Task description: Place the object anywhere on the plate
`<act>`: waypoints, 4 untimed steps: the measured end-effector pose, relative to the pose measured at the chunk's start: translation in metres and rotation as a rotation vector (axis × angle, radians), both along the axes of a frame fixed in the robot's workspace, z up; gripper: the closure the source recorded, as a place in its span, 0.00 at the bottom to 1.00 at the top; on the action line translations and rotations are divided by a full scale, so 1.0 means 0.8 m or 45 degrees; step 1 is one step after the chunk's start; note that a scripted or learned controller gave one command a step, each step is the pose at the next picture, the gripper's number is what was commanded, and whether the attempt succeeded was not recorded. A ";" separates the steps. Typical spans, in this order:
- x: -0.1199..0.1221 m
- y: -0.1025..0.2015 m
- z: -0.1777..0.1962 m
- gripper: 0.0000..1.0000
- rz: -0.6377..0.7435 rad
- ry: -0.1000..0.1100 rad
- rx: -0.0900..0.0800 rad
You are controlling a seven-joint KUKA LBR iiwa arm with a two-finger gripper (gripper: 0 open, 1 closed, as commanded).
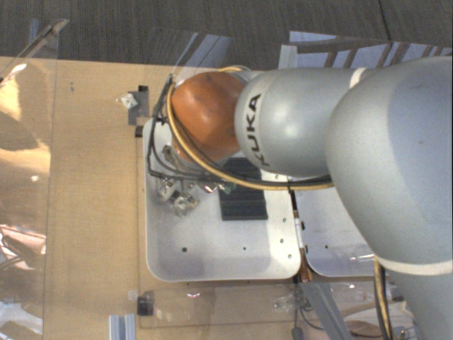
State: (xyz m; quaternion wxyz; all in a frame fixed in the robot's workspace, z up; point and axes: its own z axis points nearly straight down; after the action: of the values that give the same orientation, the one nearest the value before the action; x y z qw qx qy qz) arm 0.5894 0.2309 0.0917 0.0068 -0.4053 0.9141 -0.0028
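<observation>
Over the bench (85, 211), the grey arm (340, 133) covers much of the left bin (212, 261). Beside its gripper (177, 193) lies a dark ridged block (243, 193) on the bin floor, ungrasped; whether the jaws are apart I cannot tell.

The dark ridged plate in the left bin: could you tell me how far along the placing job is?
Done: nothing visible lies on the dark ridged plate. In hand: the arm hangs over the left bin, its gripper low beside the plate's left edge; whether it carries the object is hidden. Left: setting the object on the plate.
</observation>
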 end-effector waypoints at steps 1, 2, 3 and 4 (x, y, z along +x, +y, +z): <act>0.059 -0.013 0.054 1.00 0.572 0.006 0.002; 0.086 -0.010 0.108 1.00 1.361 0.007 -0.005; -0.048 0.008 0.081 1.00 1.017 0.006 -0.003; 0.043 0.001 0.191 1.00 0.417 0.004 0.003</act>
State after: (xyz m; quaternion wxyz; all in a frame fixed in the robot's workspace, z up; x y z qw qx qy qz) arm 0.6238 0.2314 0.2443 0.0062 -0.5489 0.8358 0.0001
